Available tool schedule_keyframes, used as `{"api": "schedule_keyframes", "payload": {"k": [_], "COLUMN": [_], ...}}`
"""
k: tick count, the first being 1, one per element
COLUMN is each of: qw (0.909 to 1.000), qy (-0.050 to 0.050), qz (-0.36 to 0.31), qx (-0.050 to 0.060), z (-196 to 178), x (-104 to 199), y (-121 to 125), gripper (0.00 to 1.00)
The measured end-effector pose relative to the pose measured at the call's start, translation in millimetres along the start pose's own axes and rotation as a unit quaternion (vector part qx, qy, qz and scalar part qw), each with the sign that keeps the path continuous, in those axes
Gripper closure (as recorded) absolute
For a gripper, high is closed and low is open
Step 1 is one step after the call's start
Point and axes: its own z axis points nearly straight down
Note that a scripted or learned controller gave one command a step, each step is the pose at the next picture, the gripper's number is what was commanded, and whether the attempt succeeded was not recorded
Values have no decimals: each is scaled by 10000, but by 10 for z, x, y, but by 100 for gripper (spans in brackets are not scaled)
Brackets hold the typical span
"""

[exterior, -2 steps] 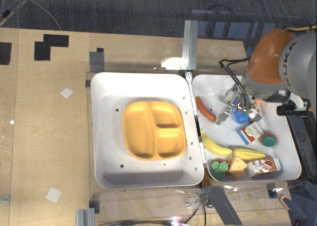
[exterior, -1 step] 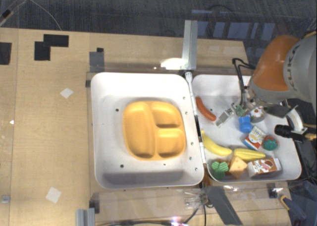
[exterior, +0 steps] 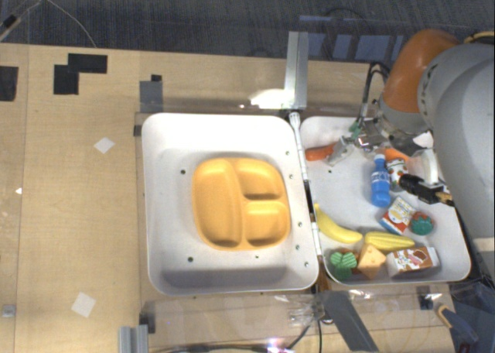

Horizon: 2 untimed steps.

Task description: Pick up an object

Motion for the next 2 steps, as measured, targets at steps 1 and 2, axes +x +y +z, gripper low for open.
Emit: {"api": "schedule_keyframes", "payload": {"k": [1,2], "qw": [10000,10000], "qy": [-30,-28], "qz": [-48,-52], "qx": [-53,-46], "z": [-153,-145], "x": [-1,3], "y": [37,35], "gripper": [100,0]}}
